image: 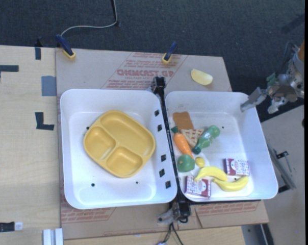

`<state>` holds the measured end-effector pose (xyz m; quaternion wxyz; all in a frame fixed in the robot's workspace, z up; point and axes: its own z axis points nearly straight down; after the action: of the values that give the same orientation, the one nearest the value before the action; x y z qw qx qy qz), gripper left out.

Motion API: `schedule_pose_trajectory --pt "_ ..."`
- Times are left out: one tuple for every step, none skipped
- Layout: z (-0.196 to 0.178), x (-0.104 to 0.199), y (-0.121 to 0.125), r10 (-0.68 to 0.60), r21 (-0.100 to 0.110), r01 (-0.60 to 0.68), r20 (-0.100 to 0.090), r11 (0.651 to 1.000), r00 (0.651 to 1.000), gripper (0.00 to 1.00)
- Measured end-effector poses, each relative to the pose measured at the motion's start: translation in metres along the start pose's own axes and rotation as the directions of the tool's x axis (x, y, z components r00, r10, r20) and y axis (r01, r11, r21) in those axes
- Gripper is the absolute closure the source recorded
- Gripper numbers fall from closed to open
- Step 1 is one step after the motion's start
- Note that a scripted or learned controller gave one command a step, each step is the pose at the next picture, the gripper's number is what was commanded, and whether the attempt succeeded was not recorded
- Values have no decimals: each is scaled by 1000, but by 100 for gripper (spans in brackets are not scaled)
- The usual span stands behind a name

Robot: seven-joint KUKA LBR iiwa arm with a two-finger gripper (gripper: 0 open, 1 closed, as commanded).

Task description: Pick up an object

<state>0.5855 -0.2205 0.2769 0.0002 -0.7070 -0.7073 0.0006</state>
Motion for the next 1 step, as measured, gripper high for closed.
schedule_pose_trajectory --pt "127 -2 69 -2 3 2 -1 1000 1000 0"
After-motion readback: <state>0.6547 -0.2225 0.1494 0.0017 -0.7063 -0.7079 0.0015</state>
